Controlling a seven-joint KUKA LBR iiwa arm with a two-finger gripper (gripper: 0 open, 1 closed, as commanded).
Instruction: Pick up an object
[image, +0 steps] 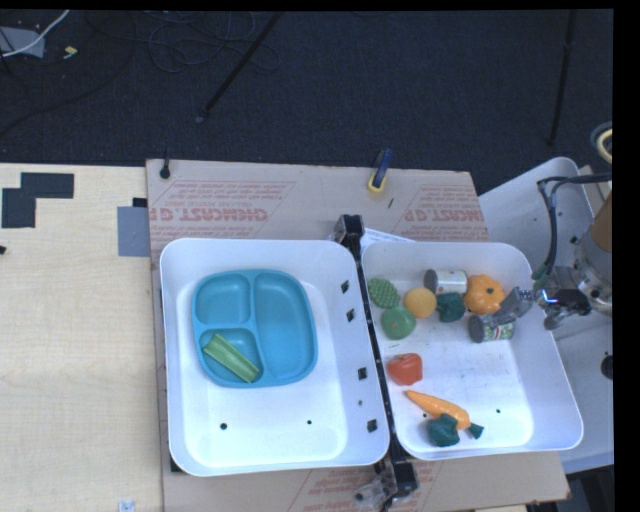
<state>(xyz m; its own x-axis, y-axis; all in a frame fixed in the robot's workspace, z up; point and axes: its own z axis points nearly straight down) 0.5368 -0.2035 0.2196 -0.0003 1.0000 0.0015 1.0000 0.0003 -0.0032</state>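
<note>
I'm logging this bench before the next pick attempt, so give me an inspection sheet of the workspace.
Surface: two white bins, left bin and right bin, on cardboard.
Job's things: in the right bin, orange pepper, yellow ball, green ball, red piece, carrot, small can.
Clutter: blue divided plate in the left bin, green piece in its lower-left compartment.
Grippers: hand at the right bin's right edge, beside the can; grip unclear.
Cables: black cables on dark floor.
Surroundings: wooden bench, yellow-handled clamp.

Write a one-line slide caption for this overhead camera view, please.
Robot hand at the right bin's edge beside toy foods, including an orange pepper and carrot; left bin holds a blue divided plate.
</note>
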